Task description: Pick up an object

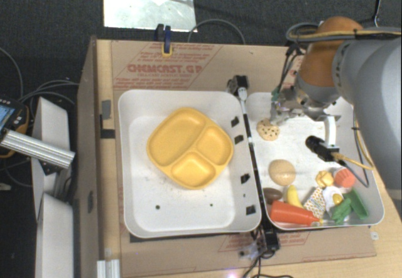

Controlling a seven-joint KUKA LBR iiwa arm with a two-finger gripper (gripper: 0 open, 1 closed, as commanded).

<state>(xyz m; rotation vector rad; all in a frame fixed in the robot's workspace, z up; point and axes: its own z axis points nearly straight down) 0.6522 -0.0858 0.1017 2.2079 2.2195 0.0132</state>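
My gripper (277,113) hangs low over the far left part of the right bin (375,213), just above and to the right of a chocolate-chip cookie (269,130). Nothing shows between its fingers. Nearer the front of that bin lie a tan egg-shaped piece (282,172), a brown piece (272,195), a banana (293,196), a carrot (293,213), green pieces (349,206), an orange piece (344,177) and small yellow pieces (325,177).
The left bin (135,220) holds a yellow divided plate (190,147). A black divider with clips (246,145) runs between the bins. The arm's grey body (370,82) covers the right bin's far right corner.
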